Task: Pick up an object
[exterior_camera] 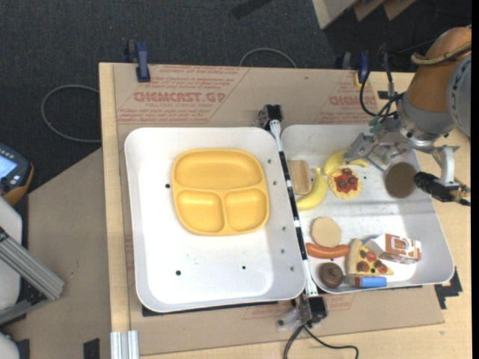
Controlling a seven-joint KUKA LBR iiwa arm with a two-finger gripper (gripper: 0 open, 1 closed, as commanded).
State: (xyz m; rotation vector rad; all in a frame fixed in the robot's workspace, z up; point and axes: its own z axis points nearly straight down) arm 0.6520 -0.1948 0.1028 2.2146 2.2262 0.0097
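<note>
1. Over the right bin (441, 254), far edge: hand (378, 146) down low beside the banana (320, 189) and the little pizza round (345, 182), metal parts splayed above the bin floor. Orange band of the arm (441, 73) just behind it, top right.
2. Hard to call the grip from this slanted overhead look: cannot tell how far apart it stands, and nothing visibly caught in it.
3. Still lying loose in that right bin: banana curved along the left wall, pizza round just beside it, bread slice (300, 176) against the divider, brown disc (400, 179) near the hand, tan cookie (326, 232) mid-bin, sausage (327, 250) just below it, pizza slice (365, 259), small carton (400, 247), blue marker (370, 281) and a dark round piece (331, 274) at the near edge.
4. Over in the left bin (150, 260): yellow divided plate (221, 191), sitting flat, well apart from the action.
5. Under it all, the table (112, 200), cardboard-topped, clamps at the far edge.
6. Progress, by the look of it: early. Approach to the banana-and-pizza corner made; no pick confirmed. Left to do: close on one item, lift clear of the bin.
</note>
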